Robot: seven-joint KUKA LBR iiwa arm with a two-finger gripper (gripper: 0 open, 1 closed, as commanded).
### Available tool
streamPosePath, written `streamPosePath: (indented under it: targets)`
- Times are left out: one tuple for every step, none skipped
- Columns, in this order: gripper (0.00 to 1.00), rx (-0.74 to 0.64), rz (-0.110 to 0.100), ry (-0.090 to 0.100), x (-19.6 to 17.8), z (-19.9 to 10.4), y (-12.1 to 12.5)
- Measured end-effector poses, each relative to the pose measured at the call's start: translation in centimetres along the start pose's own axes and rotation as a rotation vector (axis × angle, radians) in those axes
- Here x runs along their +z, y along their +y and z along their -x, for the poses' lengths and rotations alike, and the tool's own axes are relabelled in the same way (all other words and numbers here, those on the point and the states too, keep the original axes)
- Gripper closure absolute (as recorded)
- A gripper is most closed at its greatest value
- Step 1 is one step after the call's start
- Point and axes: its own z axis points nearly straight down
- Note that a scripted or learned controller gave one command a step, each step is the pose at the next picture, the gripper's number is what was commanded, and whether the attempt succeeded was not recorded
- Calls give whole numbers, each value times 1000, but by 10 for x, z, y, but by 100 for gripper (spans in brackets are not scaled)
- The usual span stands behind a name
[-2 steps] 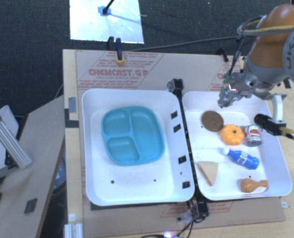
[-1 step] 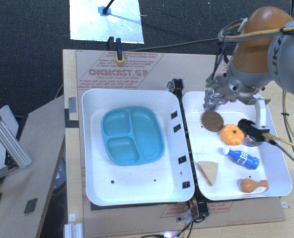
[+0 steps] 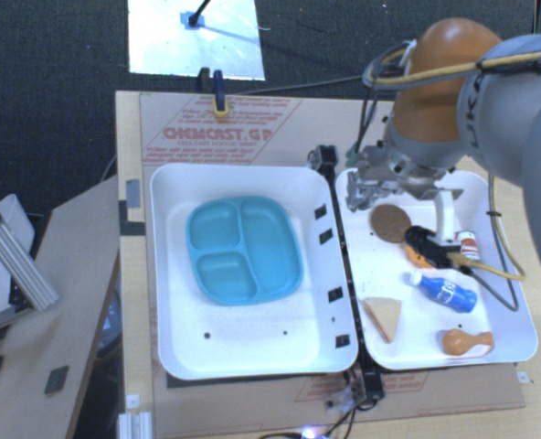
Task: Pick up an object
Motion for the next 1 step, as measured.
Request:
streamPosePath:
  targets:
    - [100,-1,-1,0,10,-56,-13]
